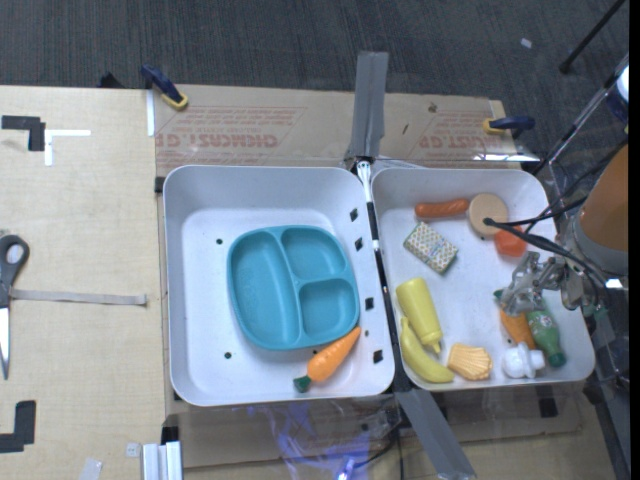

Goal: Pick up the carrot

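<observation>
In the left bin (180,268) a teal divided plate (293,288) lies, and the carrot (331,358) rests just beside its lower right corner, near the bin's front wall. In the right bin (462,298) the jaws (527,286) hang over toy food near the right wall; whether they are wide or narrow I cannot tell.

Carrot (334,358): smooth, glossy orange plastic. Beside it, teal divided plate (293,286): matt plastic. White bins (190,268): smooth, slightly shiny plastic. Behind them, cardboard sheet (250,128): matt, printed. Gripper (522,290): bare grey metal.
</observation>
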You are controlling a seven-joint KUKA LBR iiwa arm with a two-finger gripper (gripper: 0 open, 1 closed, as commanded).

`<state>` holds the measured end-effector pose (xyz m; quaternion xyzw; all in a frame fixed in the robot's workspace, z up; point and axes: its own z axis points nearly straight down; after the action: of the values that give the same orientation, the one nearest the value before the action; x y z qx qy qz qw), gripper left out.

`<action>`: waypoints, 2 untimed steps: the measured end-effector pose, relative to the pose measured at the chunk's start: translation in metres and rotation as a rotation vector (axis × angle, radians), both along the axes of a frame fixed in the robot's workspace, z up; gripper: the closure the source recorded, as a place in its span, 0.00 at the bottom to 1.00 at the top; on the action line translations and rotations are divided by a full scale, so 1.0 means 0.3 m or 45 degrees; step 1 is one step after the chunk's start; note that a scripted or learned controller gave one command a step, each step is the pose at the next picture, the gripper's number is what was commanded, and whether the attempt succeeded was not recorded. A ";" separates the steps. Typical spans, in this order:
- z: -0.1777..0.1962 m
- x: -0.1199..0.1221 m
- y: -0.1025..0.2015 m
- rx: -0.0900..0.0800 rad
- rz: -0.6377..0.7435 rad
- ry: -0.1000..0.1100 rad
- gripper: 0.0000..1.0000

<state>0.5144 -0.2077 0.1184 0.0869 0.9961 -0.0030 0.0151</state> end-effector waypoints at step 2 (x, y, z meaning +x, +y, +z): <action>-0.085 0.009 -0.047 0.016 -0.438 0.030 0.00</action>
<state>0.5171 -0.2219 0.0928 0.2560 0.9667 -0.0004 0.0023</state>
